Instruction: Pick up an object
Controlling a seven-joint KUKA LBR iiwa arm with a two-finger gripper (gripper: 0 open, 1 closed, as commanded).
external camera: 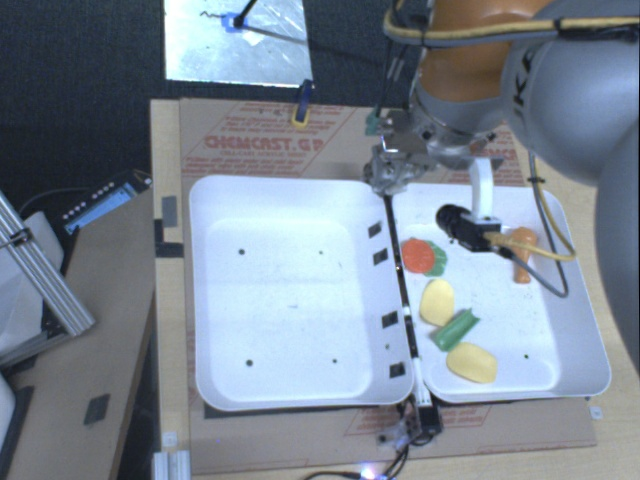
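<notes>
Overhead, the pincer (pixel 392 171) hangs at the right bin's (pixel 570 268) back-left corner.

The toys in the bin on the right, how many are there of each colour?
Yellow: 2, one mid-bin and one nearer the front edge
Green: 1, lying between the two yellow ones
Red-orange with a green edge: 1
Orange: 1, partly behind the yellow cable
Total: 5
</notes>
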